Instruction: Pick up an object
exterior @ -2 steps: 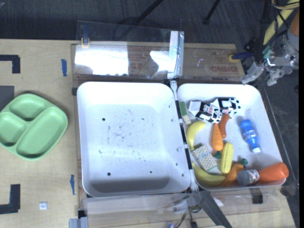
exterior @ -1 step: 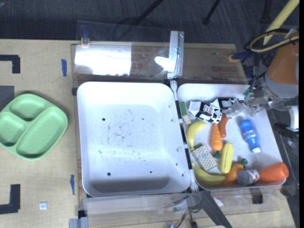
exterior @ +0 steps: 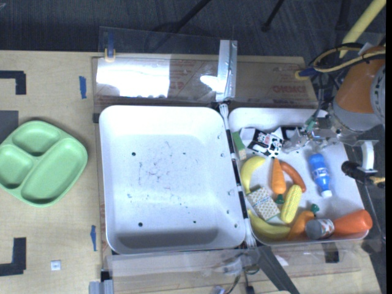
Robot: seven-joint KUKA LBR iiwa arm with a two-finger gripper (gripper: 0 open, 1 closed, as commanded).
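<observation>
The right bin (exterior: 294, 116) holds a pile of toy food. A yellow banana (exterior: 250, 169) curves down its left side, with a carrot (exterior: 277, 177) and a corn cob (exterior: 290, 202) beside it. A blue bottle (exterior: 319, 173) lies to the right. An orange bottle (exterior: 343, 223) with a grey cap rests at the front. A black and white packet (exterior: 267, 141) sits at the back. My gripper (exterior: 303, 137) hangs low over the back of this bin, just right of the packet and above the blue bottle. Nothing shows in its grasp.
The left bin (exterior: 122, 127) is a plain white tray with faint marks. A green divided plate (exterior: 41, 162) lies on the bench far left. A clear panel (exterior: 165, 72) stands behind the bins. The arm's orange band (exterior: 355, 90) and cables crowd the upper right.
</observation>
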